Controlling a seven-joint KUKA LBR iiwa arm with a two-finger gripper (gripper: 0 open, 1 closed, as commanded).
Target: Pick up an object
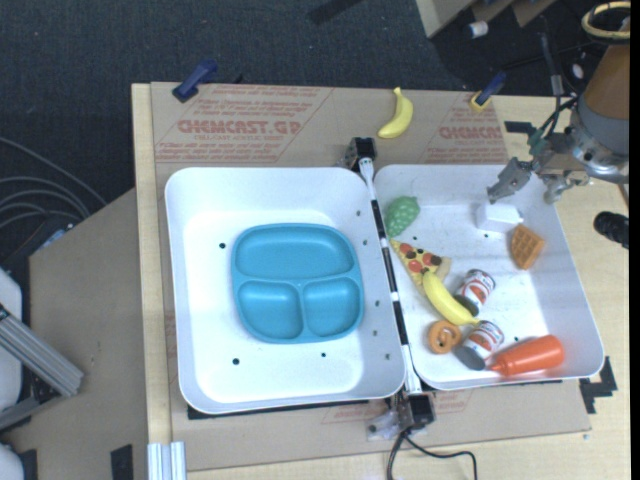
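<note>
Lowest in the frame, an orange bottle-shaped toy (527,356) is seen in the right bin (570,268), beside two red-and-white cans (480,313), a ringed doughnut (443,337) and a smooth yellow banana (446,299). "CHEMCAST GP" is printed on the board (240,125) behind. At upper right, the gripper (533,176) is held spread and empty over the bin.

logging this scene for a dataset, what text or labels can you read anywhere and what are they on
"CHEMCAST GP", red print on the brown protective sheet behind the left bin; the last letters are faint.
The same red print repeats on the sheet behind the right bin, too blurred to read.
Smaller red lines above and below the brand: too small to read.
Two small red-and-white cans in the right bin carry labels, too small to read.
</note>
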